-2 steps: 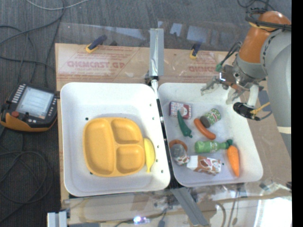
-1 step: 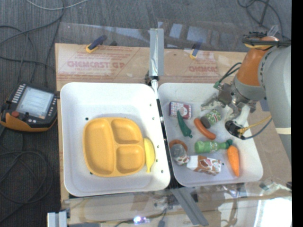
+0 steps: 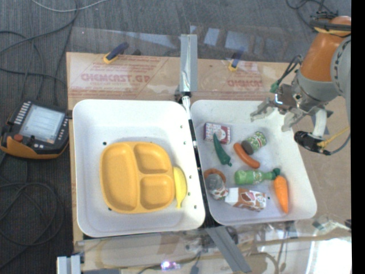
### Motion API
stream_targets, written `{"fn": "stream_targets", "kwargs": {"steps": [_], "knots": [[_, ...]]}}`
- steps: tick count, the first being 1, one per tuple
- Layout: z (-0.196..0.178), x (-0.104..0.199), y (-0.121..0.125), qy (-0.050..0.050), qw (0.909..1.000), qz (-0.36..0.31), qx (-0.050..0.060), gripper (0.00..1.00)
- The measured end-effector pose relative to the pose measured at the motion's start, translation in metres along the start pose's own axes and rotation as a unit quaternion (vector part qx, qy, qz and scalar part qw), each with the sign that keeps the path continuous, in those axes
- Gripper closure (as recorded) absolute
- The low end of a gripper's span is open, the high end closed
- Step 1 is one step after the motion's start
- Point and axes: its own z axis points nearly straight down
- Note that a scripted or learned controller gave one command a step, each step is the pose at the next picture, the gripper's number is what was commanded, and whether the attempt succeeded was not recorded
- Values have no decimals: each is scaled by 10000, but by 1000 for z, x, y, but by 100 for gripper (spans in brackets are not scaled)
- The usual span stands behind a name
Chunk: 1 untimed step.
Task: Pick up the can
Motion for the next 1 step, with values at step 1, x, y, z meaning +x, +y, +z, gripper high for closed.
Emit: {"fn": "stream_targets", "kwargs": {"steps": [1], "knots": [[87, -4, -2, 26, 9998, -220, -1, 0]]}}
